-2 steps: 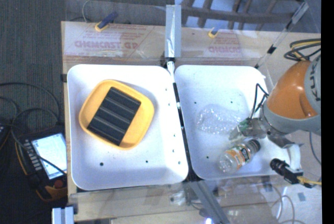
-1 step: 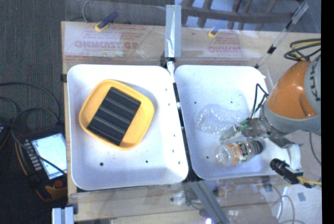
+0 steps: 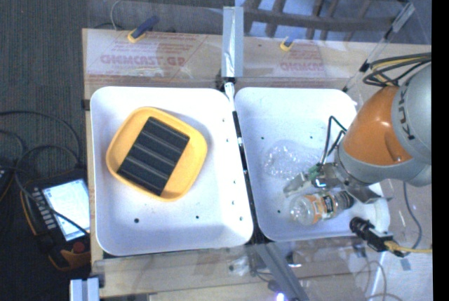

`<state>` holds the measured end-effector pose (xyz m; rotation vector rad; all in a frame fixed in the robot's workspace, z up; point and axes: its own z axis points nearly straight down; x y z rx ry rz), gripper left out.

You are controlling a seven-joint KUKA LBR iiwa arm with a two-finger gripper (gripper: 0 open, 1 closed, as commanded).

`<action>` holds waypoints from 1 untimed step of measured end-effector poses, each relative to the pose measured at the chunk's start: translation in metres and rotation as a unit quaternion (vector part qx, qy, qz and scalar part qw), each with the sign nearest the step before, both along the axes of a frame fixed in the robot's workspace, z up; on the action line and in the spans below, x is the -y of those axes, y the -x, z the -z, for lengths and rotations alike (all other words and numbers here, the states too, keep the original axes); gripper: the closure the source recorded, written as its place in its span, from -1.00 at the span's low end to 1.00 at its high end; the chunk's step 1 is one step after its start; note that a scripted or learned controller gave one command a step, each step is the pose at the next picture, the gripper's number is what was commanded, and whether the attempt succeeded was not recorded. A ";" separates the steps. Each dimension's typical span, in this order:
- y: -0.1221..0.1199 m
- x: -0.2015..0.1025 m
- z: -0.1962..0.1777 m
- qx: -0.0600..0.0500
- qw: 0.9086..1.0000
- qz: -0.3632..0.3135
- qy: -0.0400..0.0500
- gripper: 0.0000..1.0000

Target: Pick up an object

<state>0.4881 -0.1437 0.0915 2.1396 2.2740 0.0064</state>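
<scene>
A wooden desk (image 3: 175, 57) holds two white bins side by side. The left bin (image 3: 112, 222) has a yellow dish (image 3: 193, 159) in it, and the dish lies a bit turned. On top of the dish sits a black block (image 3: 153, 155) with ridges across it. The right bin (image 3: 295, 114) has see-through things in it. Near its middle lies a crumpled clear plastic cup (image 3: 282, 158). Closer to the front edge lies a clear bottle (image 3: 319, 207) on its side, with an orange label around it. The bottle and the cup are near each other but do not touch. The robot arm (image 3: 382, 135) comes in from the right side, big and grey with an orange part above the wrist. The pincer (image 3: 309, 180) hangs low over the right bin, between the cup and the bottle, just beside the bottle's upper side. It is too small and blurry to tell if the pincer is wide or narrow, and nothing can be seen between its tips. A thin dark cable (image 3: 330, 135) curls up from the wrist. On the floor to the left of the desk lies a small screen (image 3: 66, 205) with an orange edge and black wires around it. Two small clamps (image 3: 142, 29) sit on the back of the desk.
</scene>
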 end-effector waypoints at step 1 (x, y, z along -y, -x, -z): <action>-0.002 0.034 0.000 -0.001 1.000 0.015 -0.006 -1.00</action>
